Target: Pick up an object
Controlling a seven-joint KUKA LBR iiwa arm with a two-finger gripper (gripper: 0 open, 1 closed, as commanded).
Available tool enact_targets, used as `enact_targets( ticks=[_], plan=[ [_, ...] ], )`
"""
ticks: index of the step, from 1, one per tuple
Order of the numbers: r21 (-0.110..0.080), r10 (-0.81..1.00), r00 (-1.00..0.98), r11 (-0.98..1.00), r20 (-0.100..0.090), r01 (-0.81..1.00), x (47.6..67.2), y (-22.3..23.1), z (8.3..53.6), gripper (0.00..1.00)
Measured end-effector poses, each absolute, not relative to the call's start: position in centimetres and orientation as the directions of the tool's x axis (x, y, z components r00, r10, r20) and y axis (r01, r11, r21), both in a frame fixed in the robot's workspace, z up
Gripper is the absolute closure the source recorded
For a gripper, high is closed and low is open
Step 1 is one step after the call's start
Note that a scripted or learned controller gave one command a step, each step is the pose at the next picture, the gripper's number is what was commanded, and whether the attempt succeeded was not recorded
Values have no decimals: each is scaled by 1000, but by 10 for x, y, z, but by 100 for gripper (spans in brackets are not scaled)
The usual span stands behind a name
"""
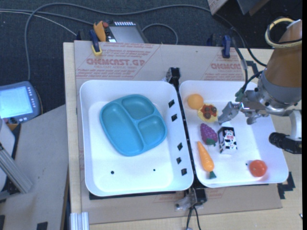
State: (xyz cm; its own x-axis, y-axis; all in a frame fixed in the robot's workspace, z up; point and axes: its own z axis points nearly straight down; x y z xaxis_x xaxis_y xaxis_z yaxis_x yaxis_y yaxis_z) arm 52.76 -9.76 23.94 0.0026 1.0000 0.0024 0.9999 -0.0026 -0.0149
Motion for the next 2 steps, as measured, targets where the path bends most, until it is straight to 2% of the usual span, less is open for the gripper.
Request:
enact_targets(
  ticks=[1,2],
  plan=[
    [-2,1000,0,0,1,1000,530,-97,246,0],
    [-7,1000,1,-1,2,1000,536,-99,185,0]
  ],
)
